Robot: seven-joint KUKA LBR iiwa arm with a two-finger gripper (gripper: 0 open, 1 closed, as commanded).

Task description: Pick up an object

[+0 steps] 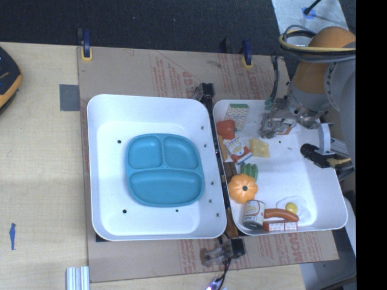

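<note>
Looking down on the bench (36,162) now, two white bins side by side, and the grey arm (314,71) reaches in from the right with its gripper (275,127) low over the far part of the right bin (329,189); from this angle it's a tangle of metal, so I cannot tell whether it is wide, narrow or clamped on anything. Just beside it, towards the near side, lies a yellow wedge (260,148), the closest loose piece to the tool. All the pickable things are in this right bin, mostly crowded along its left wall: a green-printed card (237,113) at the far end, a red piece (225,128) below it, a small red-and-white packet (239,151), then something green (250,171) touching an orange pumpkin (243,188). At the near end a can (253,213) lies on its side next to a red sausage (281,215), with a fried egg (292,208) just behind the sausage. Over in the left bin (103,138) there's a blue divided plate (163,169) lying flat in the middle, well apart from the gripper
</note>
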